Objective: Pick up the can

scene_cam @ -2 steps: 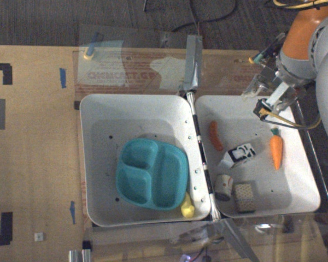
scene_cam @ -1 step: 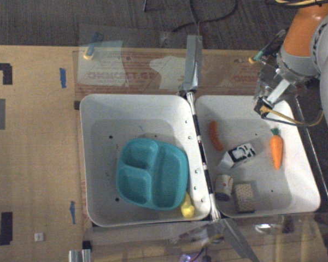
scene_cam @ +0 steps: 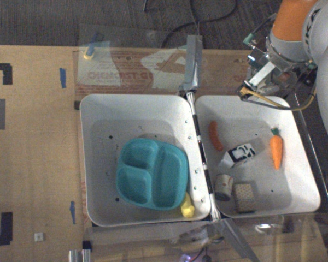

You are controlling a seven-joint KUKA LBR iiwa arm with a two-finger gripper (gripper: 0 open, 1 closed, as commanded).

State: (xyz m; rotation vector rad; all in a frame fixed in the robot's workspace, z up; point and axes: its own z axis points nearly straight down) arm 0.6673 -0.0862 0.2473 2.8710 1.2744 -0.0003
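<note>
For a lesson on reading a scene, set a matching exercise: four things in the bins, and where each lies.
Things:
1. tray
2. carrot
3. can
4. yellow toy

Places:
a. right bin, near its right wall
b. left bin, near front right corner
c. left bin, middle
d. right bin, front left, by the divider

Pairs: 1-c, 2-a, 3-d, 4-b

Bench (scene_cam: 33, 146) (seemingly cardboard-topped) bears two white bins (scene_cam: 93, 113) side by side.
</note>
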